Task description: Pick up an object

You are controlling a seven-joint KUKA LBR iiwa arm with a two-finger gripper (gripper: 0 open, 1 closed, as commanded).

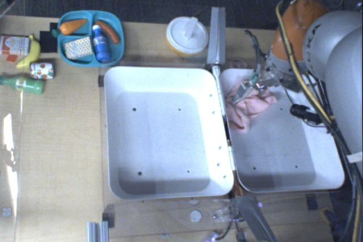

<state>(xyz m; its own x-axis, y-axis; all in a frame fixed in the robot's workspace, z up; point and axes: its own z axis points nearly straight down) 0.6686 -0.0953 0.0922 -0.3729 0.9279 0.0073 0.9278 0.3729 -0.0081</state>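
Gripper is down at the far-left corner of the right bin, its fingers apparently pinching the top of the pink cloth, and being so limp, the cloth could slide free if only a fold is caught.

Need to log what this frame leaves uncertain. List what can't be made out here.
- Gripper, camera view: fingers blur into the pink cloth; open, shut or gripping is unclear.
- Pink cloth: its upper edge lies under the gripper.
- Right bin: far right side hidden by the arm and cables.
- Small carton, left edge: cut off, label too small to read.
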